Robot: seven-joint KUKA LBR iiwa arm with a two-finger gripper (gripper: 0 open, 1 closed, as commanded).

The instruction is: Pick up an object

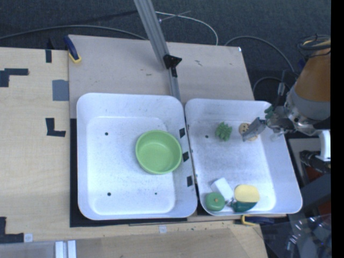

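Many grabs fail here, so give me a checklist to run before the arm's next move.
1. Gripper over the right bin: ok.
2. Object near it: small tan piece beside it, ok.
3. Piece held: cannot tell.
4. Green toy apart from gripper: ok.
5. Front-corner cluster, yellow item included, away from the gripper: ok.
6. Green bowl upright in left bin: ok.

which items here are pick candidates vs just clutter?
Candidates, right bin: green toy, tan piece by the gripper, green ball, white block, yellow item.
Clutter: green bowl in left bin, clamp, cables.
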